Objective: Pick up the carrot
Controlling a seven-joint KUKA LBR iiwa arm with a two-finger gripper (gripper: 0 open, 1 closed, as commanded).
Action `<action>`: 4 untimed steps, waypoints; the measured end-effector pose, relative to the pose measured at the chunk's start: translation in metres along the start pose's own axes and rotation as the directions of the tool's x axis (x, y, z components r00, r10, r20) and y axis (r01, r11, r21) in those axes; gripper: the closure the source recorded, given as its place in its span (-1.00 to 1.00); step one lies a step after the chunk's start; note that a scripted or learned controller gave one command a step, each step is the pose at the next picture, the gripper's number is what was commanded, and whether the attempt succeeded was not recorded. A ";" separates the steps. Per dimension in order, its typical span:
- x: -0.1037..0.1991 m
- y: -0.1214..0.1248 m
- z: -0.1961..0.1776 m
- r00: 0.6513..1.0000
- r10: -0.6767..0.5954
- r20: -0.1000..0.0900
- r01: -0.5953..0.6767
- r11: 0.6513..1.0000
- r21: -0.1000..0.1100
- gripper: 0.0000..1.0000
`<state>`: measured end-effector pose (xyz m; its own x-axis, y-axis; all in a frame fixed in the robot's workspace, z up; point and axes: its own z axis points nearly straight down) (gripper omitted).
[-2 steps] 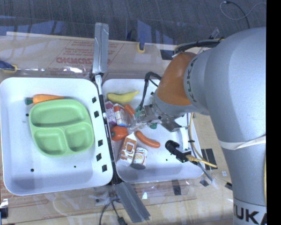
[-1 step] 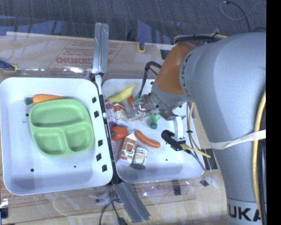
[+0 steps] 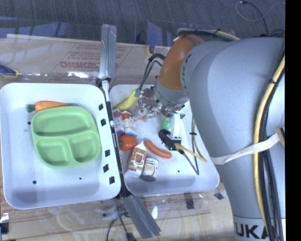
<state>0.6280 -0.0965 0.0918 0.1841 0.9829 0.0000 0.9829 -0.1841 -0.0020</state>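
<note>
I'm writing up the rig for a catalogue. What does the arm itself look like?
The arm is bulky, rounded and light grey, with an orange band above the wrist. Yellow and black cables run along its right side, a pale strap crosses it, and black "UKA" lettering marks the base. The pincer is dark metal with wires.

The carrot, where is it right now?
The carrot lies in the left bin, near its far edge, right beside the green divided plate.

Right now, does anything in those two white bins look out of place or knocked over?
Yes. The carrot lies in the left bin, tucked against the far edge of the green divided tray, while the gripper is over the right bin. There, a small juice carton lies tipped among jumbled toy food.
</note>
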 end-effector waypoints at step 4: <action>-0.003 0.007 -0.092 0.945 0.327 0.001 -0.327 0.945 0.005 -1.00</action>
<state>0.6341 -0.1009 0.1842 0.4957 0.8685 -0.0019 0.8685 -0.4957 -0.0072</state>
